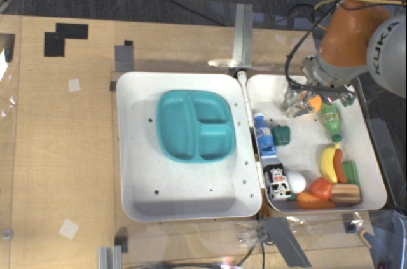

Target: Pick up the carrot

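We read an orange piece, likely the carrot (313, 102), at the hand (305, 102) in the right bin's (375, 188) upper part, grip unclear, so we would lift slowly, clear of the green bottle (330, 119).

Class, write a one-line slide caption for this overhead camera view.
Robot tool holding an orange carrot above the right bin; teal plate in the left bin.
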Available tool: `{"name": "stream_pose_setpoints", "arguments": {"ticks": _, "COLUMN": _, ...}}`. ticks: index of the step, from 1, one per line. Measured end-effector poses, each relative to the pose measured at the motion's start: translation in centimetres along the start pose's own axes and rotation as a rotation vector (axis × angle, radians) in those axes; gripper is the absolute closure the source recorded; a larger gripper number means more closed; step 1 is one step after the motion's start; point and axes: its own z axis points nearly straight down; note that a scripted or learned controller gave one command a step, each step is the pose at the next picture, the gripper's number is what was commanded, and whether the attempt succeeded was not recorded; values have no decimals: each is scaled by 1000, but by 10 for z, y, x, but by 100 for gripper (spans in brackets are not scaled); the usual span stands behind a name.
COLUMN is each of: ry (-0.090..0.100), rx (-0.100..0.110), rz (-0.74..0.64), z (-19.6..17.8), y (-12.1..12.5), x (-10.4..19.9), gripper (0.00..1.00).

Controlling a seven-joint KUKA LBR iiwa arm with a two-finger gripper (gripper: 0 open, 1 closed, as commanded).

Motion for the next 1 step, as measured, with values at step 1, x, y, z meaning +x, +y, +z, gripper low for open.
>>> {"name": "stream_pose_setpoints", "arguments": {"ticks": 1, "ry": 0, "rx": 0, "rz": 181, "z": -87, "y": -7, "x": 3, "gripper": 100}}
